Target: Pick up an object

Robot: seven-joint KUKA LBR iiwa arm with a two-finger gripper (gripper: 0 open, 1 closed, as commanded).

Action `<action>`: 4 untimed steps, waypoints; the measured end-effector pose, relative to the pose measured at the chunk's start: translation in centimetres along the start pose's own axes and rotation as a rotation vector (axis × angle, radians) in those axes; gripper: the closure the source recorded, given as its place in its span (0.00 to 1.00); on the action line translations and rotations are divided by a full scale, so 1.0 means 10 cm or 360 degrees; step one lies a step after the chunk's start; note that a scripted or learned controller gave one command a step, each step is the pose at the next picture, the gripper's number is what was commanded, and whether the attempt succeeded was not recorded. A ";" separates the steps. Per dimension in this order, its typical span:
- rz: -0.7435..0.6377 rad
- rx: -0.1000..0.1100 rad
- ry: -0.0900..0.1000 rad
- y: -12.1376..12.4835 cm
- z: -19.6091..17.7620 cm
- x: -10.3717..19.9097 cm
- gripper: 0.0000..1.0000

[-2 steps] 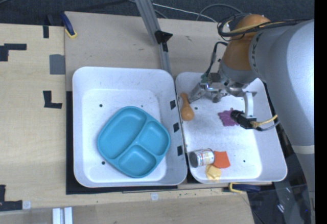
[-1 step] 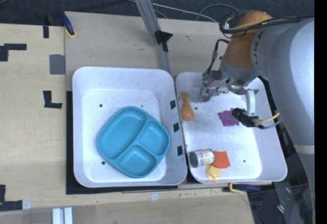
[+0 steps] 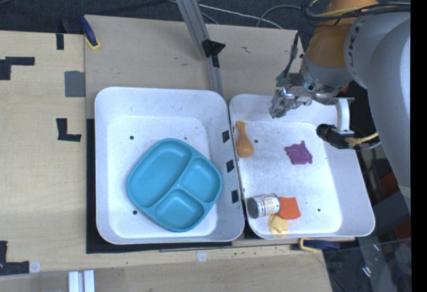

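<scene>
My gripper (image 3: pixel 280 107) hangs over the far edge of the right bin (image 3: pixel 347 217), above its back left part. Nothing shows between its tips. Down in that bin lie a purple lumpy toy (image 3: pixel 299 153) in the middle, an orange gourd-shaped piece (image 3: pixel 244 142) by the left wall, and near the front left corner a small metal can (image 3: pixel 263 205), an orange block (image 3: pixel 289 207) and a yellow piece (image 3: pixel 277 224). The purple toy sits below and slightly right of the gripper, well apart from it.
The left bin (image 3: pixel 107 151) holds a blue divided plate (image 3: pixel 175 184). A grey metal post (image 3: pixel 190 11) slants down to the divider between the bins. The arm's grey body and orange band (image 3: pixel 340 24) fill the upper right. Cables run behind the bench.
</scene>
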State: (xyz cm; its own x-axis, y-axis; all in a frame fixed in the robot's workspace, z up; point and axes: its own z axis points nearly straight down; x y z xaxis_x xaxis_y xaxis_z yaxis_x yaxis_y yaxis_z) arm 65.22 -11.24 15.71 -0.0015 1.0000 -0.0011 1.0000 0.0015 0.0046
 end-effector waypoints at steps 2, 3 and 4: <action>-0.0001 -0.0001 0.0000 0.11 -1.04 -0.04 1.00; -0.0006 0.0008 0.0003 0.17 -1.02 0.40 1.00; -0.0007 0.0012 0.0003 0.08 -0.92 0.94 1.00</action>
State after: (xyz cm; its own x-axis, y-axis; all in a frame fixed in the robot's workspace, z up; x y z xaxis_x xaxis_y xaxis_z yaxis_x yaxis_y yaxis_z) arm 65.97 -1.79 24.94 -0.0061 1.0000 0.0007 1.0000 0.0061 -0.0028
